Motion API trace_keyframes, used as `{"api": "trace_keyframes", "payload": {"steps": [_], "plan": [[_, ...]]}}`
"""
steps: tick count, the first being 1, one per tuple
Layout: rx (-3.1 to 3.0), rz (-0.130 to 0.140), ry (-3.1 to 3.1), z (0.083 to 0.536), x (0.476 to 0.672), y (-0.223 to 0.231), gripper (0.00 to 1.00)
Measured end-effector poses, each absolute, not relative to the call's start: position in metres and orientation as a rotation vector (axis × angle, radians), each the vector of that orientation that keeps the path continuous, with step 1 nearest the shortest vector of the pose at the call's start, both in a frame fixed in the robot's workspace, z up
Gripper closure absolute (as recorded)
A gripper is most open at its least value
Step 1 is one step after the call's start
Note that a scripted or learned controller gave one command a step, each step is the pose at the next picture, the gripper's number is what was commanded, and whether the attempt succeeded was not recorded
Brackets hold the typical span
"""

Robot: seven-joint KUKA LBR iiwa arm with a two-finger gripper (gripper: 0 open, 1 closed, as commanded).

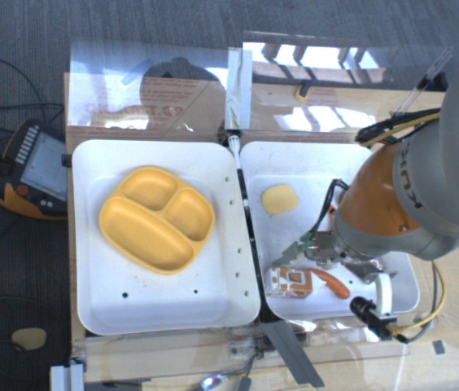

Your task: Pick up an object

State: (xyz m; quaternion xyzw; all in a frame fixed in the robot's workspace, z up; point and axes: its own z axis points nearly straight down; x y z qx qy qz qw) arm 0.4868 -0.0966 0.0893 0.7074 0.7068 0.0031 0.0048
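Observation:
In the right bin (400,300) lie three small things. A pale yellow round piece (279,199) rests near the bin's back left. A brown-and-white packet (290,283) lies at the front left, and an orange carrot-shaped piece (330,283) lies just right of it. My gripper (309,249) hangs low over the right bin, just above and behind the packet and the orange piece. The grey and orange wrist covers much of it. I see nothing held in it.
The left bin (99,300) holds a yellow divided plate (157,217). A raised divider (246,218) separates the two bins. The arm's bulk (400,202) covers the right bin's right half. A teach pendant (30,173) and cables lie on the floor at left.

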Motion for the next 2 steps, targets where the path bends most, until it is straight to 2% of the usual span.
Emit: {"api": "trace_keyframes", "payload": {"steps": [1, 2], "plan": [[2.214, 0.014, 2.215, 0.099, 0.488, -0.095, 1.0], [2.219, -0.007, 2.222, 0.184, 0.563, -0.089, 1.0]]}}
